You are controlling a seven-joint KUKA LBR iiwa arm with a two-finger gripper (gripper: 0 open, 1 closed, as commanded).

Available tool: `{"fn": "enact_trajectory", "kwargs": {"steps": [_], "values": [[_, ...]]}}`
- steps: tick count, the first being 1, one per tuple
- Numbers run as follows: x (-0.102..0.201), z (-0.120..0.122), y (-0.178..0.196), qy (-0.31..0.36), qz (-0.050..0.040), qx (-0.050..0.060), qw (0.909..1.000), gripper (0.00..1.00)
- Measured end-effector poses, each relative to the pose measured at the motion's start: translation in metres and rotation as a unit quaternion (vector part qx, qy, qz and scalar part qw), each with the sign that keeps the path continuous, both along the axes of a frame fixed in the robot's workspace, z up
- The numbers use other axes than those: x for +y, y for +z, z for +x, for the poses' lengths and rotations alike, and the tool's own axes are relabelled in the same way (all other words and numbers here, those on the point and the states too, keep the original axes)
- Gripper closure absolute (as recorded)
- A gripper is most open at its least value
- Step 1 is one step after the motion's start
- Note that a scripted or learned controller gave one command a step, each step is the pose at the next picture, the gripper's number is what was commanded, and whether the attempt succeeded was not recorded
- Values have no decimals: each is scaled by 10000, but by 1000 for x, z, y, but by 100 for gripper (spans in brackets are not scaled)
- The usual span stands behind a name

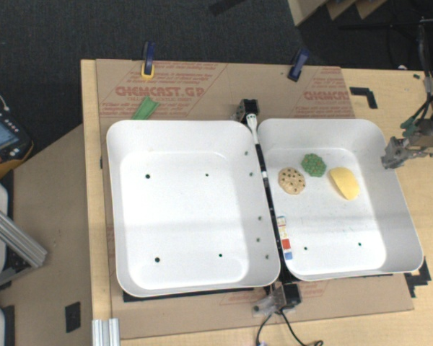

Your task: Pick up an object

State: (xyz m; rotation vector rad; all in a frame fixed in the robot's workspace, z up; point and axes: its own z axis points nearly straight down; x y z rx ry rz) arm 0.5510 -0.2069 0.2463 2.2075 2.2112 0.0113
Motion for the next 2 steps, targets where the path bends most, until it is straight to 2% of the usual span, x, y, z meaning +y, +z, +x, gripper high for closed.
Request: {"fn": "enact_trajectory", "kwargs": {"steps": [1, 2], "values": [[-18, -59, 88, -28, 4, 31, 10000, 100], [-18, -71, 203, -3, -3, 4, 10000, 100]]}}
